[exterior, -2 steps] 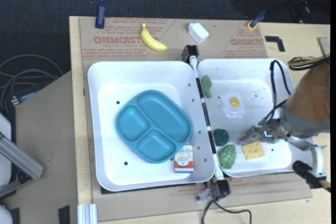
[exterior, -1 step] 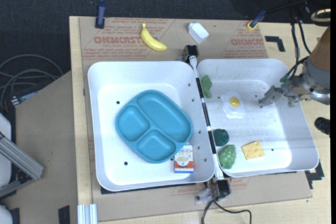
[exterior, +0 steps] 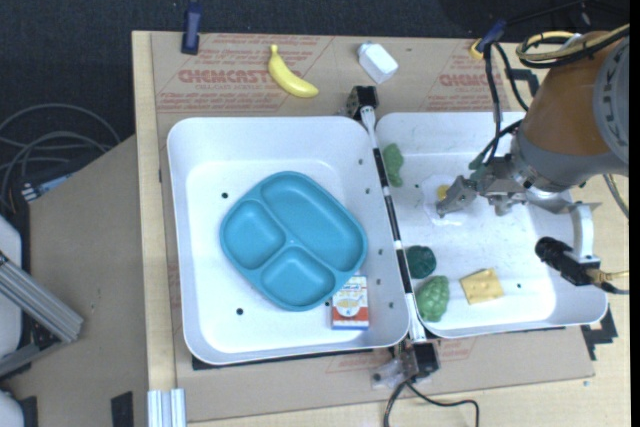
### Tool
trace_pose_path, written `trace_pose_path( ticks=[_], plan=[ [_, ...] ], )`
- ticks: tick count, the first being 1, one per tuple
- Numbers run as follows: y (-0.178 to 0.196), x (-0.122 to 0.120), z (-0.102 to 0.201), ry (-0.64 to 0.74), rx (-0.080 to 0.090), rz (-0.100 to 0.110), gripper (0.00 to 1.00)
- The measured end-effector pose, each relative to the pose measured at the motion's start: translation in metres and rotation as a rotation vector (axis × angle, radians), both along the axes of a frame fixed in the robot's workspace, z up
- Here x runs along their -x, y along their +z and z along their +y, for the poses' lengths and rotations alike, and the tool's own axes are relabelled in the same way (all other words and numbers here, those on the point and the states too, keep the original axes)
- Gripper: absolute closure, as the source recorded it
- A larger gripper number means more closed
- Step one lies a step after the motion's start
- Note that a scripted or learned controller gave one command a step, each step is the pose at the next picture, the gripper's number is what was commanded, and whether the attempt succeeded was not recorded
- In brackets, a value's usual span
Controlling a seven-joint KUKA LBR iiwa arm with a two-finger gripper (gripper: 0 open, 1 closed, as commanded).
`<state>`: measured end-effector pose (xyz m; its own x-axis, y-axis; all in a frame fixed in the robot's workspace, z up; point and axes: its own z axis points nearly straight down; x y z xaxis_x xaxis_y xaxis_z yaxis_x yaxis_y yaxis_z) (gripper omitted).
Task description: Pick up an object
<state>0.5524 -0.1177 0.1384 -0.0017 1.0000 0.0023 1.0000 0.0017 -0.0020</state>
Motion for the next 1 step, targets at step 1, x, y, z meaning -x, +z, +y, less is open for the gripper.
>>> trace_pose_path(
  ticks=[1],
  plan=[
    [-0.0533, -0.0463, -0.0113, -0.001, 0.003, -0.005, 0.0]
  ],
)
